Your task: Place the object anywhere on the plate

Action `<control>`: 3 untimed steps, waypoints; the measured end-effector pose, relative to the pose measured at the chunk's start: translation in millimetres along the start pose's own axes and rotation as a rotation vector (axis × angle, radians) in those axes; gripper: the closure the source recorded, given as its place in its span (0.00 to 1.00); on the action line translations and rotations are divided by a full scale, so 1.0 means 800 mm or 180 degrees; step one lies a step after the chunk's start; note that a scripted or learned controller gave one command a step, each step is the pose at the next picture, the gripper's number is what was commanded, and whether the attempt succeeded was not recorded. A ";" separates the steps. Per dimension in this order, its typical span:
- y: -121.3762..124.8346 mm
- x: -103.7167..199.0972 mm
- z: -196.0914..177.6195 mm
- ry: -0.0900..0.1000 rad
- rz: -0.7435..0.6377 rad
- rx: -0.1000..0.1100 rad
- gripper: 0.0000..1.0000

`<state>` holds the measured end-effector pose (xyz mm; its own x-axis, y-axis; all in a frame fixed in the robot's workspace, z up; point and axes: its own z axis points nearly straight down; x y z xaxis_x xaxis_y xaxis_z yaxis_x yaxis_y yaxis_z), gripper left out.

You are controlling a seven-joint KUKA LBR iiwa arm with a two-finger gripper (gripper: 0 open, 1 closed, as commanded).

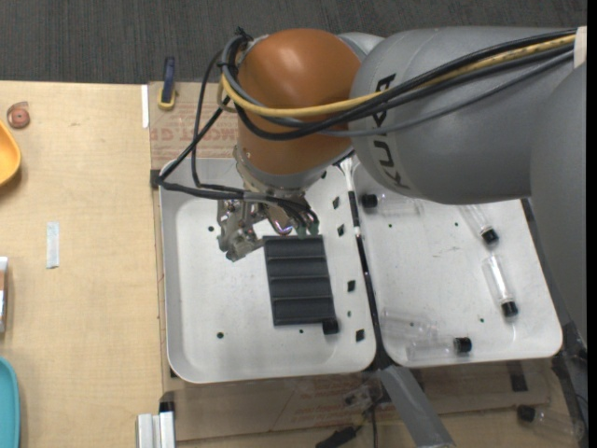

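My gripper [237,234] hangs low over the upper left part of the left white bin [201,343], under the arm's orange band [294,82]. It is a small metallic shape close to the bin floor, and I see no object in it. In the right white bin [541,339] lie two clear tubes with black caps, one [487,233] near the back and the other [502,292] closer to the front. The arm's bulk hides the back of both bins.
A wooden bench top [84,250] stretches to the left of the bins, with a small pale strip [52,245], an orange-yellow rim [6,157] and a teal edge [6,399] at the far left. Cardboard [191,129] lies behind the left bin.
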<state>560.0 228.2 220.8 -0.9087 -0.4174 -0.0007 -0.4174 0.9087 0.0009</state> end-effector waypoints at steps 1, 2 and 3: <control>0.019 0.040 -0.032 -0.0004 -0.0629 -0.0001 1.00; 0.031 0.085 0.050 0.0001 -0.1091 -0.0003 1.00; -0.038 -0.023 0.131 -0.0011 -0.1682 -0.0002 1.00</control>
<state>589.2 207.8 115.9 -0.5743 -0.8186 -0.0044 -0.8186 0.5743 0.0003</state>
